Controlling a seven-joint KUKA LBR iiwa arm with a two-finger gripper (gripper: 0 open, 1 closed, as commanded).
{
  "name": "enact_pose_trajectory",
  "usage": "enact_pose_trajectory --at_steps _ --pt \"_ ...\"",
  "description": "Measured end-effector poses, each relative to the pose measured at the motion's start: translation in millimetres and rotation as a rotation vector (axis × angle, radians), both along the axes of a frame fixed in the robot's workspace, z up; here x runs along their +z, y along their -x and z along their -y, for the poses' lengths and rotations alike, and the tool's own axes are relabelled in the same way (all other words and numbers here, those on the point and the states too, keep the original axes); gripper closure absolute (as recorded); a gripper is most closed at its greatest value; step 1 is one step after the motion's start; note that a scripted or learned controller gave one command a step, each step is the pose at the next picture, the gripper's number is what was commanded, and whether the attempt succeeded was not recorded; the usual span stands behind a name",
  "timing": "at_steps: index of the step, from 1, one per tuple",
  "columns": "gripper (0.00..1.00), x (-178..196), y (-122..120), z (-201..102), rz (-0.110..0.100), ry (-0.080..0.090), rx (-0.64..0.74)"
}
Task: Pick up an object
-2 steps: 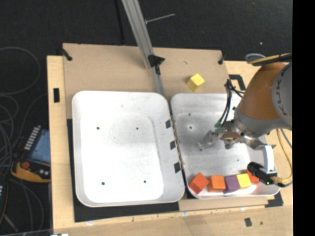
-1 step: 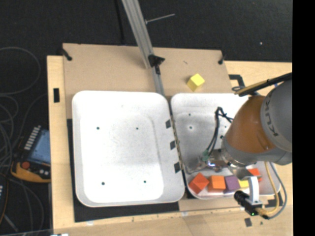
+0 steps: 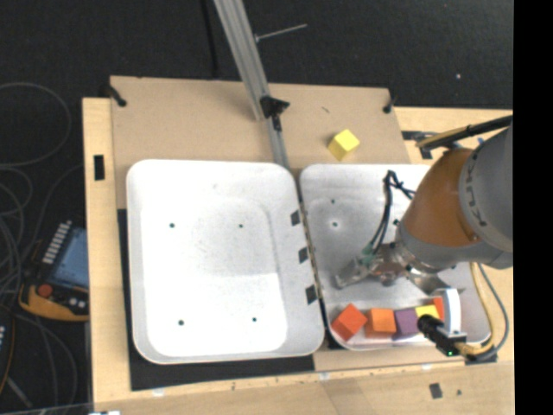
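In the right bin [image 3: 346, 197], several small blocks lie in a row along the front wall: an orange cube [image 3: 350, 321], a second orange block [image 3: 382, 321], a purple block [image 3: 406, 322] and a yellow block [image 3: 428, 312]. My gripper [image 3: 356, 272] hangs low over the bin floor, just behind the orange cube and apart from it. The orange-banded wrist [image 3: 441, 210] covers the bin's right part. Nothing is visibly held.
A yellow cube [image 3: 344, 143] lies on the brown board behind the right bin, outside it. The left bin [image 3: 207, 258] sits beside it, with a slanted metal rail [image 3: 246, 50] rising behind the two bins. Cables and a handheld pendant [image 3: 56, 275] lie off the bench's left side.
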State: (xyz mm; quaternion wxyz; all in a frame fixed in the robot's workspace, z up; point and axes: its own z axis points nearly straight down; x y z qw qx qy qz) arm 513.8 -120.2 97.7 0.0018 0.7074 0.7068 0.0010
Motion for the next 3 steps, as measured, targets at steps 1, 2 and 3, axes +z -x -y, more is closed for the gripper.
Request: enact_pose_trajectory --at_steps 1,2,3 --pt "0.00 0 -56 8 0.002 0.001 0.005" --pt "0.00 1 -138 -35 0.002 0.003 0.009" --pt "0.00 1 -154 51 0.000 0.004 -0.004"
